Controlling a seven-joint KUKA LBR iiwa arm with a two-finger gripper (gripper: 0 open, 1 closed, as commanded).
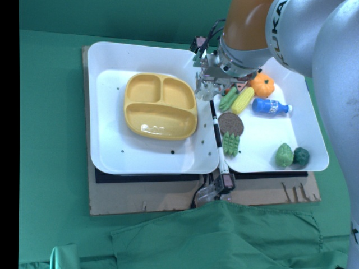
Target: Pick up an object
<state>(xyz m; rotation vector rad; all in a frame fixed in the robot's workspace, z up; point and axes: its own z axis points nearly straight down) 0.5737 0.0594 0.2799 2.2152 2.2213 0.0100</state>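
Robot lab: green-draped bench (50, 122), 2 white bins (112, 156) (toy food inside).

You see the bench (50, 150) draped in green cloth, and directly on it a brown cardboard sheet (146, 198) reaching well out from under the gripper (206, 88) toward the view's left and near edge. On the cardboard sit two white bins: the left bin (112, 150) beside the gripper, the right bin (263, 150) beneath and beyond it. A loose green cloth (224, 234) lies bunched nearest you.
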